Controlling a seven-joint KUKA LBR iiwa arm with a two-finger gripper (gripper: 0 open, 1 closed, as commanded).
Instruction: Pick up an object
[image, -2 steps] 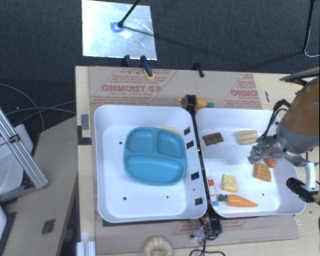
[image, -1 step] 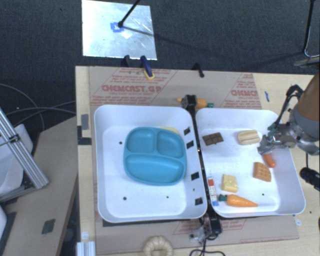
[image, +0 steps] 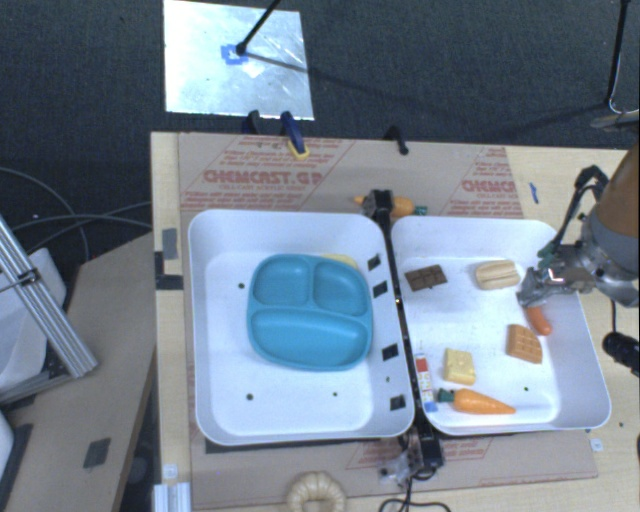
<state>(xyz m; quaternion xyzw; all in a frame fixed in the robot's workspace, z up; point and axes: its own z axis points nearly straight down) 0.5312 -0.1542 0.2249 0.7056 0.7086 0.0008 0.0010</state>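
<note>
A blue divided plastic plate (image: 308, 310) is seen mid left white bin (image: 215, 300). In the right white bin (image: 570, 400), near its right edge, the tool (image: 535, 290) is placed just above a small orange-red sausage-shaped toy (image: 540, 321); tool state can't be told.

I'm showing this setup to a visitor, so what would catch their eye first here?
Probably the blue divided plate lying in the left bin. Next, the toy foods scattered in the right bin, especially the orange carrot near its front edge, and the gripper at that bin's right side.

Dark carpet floor (image: 80, 80), wooden bench (image: 420, 170)
</note>
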